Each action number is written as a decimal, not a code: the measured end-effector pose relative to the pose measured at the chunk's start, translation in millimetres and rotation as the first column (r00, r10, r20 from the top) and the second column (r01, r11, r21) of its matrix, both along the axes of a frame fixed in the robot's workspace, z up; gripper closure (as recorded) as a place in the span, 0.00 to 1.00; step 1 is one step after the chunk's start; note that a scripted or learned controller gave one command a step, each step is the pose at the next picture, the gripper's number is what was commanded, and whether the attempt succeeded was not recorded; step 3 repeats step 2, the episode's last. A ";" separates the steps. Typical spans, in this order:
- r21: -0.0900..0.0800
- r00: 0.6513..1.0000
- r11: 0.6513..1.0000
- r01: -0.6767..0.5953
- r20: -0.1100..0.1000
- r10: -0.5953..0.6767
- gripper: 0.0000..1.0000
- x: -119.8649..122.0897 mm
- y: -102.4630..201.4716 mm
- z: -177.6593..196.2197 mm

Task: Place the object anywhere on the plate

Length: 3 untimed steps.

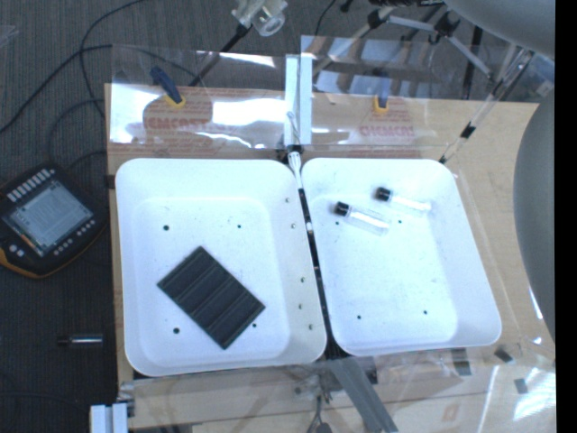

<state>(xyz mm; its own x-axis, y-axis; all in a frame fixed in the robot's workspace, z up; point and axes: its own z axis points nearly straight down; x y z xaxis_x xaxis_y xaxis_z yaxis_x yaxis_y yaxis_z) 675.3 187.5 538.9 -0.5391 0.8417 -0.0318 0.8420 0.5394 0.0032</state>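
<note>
Lying in the right white bin [469,269]: one clear black-capped plastic tube [362,216] and a second tube [403,200].
Both sit toward twelve o'clock there; the dark ribbed rectangular plate [212,297] lies toward six o'clock in the left white bin [144,206]. The red lettering [176,124] behind is unreadable.

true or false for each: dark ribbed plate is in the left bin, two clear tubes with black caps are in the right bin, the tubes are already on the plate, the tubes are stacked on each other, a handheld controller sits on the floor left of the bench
1. The dark ribbed plate lies in the left bin. True.
2. Two black-capped tubes lie in the right bin. True.
3. The tubes are already on the plate. False: both are in the other bin.
4. The tubes are stacked. False: they lie side by side, apart.
5. A handheld controller sits left of the bench. True.
</note>
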 end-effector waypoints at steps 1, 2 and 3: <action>-0.002 1.000 1.000 0.000 0.002 0.000 1.00 0.5 1.2 8.7; -0.004 1.000 1.000 -0.001 0.003 0.001 1.00 1.1 2.4 17.6; -0.004 1.000 1.000 -0.001 0.003 0.001 1.00 1.1 2.4 17.6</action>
